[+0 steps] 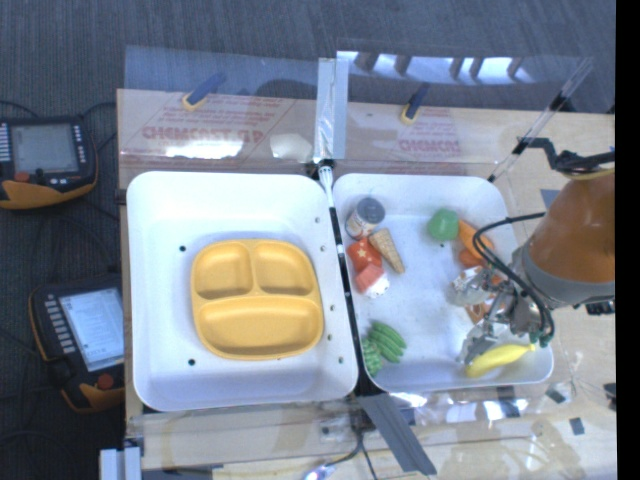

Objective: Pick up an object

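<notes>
Two bins point(150, 298), end effector point(490, 333) above banana point(500, 359), carrot point(468, 240) beside.

I see a smooth, matt yellow plastic divided tray point(258, 298) in glossy white plastic bins point(160, 268); bare metal gripper point(490, 333) parts shine.

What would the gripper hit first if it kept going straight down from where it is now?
Most likely the yellow banana, lying right under the gripper in the right bin; depth is hard to judge from this slanted view.
</notes>
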